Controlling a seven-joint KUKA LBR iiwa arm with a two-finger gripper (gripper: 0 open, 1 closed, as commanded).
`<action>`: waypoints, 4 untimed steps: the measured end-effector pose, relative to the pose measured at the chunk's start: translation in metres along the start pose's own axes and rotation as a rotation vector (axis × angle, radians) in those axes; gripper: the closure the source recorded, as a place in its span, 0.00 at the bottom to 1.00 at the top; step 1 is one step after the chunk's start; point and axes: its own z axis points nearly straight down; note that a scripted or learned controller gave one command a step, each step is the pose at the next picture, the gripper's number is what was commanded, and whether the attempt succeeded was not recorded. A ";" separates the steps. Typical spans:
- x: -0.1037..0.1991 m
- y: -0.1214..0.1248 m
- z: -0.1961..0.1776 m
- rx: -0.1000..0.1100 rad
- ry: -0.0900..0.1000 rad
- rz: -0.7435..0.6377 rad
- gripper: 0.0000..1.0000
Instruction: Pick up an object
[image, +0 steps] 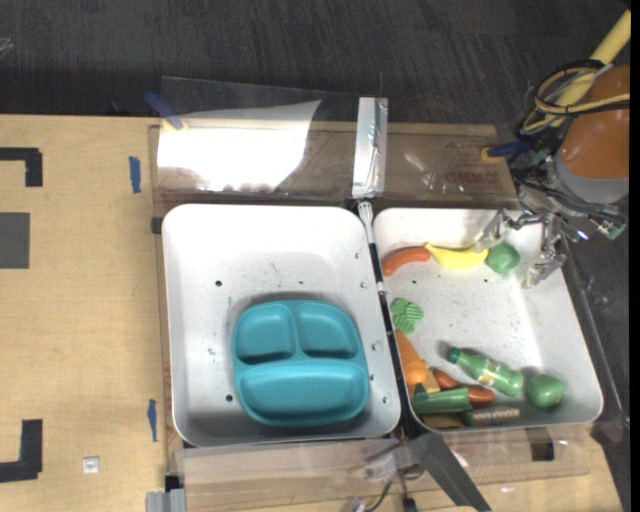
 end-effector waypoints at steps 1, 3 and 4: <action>0.044 0.044 0.030 -0.006 -0.001 -0.256 0.00; 0.025 0.044 0.029 -0.004 0.003 -0.258 0.00; 0.057 0.062 0.029 -0.007 -0.006 -0.469 0.00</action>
